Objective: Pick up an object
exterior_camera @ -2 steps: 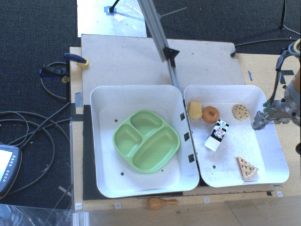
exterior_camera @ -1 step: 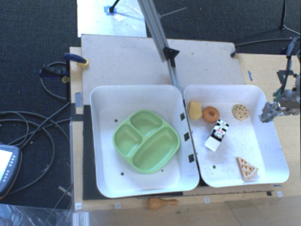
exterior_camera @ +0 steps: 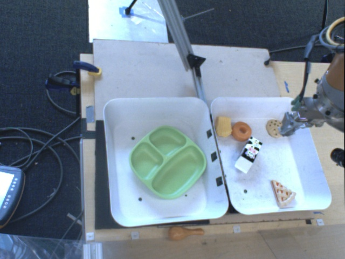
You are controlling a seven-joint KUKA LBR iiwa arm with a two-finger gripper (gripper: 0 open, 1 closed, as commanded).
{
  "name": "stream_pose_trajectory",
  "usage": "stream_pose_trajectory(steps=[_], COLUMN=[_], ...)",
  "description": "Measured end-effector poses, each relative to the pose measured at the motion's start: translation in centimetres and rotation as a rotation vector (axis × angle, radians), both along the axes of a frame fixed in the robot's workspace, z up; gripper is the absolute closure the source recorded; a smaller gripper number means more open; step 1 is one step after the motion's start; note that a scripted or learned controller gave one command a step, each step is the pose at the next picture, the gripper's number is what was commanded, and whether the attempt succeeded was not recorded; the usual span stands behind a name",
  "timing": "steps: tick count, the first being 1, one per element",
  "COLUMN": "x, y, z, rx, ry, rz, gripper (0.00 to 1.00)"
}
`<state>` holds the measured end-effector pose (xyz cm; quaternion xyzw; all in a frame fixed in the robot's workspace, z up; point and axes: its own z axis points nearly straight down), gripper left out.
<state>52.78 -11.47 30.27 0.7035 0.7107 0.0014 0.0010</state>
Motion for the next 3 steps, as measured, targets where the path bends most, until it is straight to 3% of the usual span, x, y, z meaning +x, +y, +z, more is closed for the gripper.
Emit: stream_pose_trajectory(steps=[3], x=[6.3], y=[15.3], z=[-2.4], rx=[0.001], ry=[0.002], rz=[0.001], gripper=[1.0])
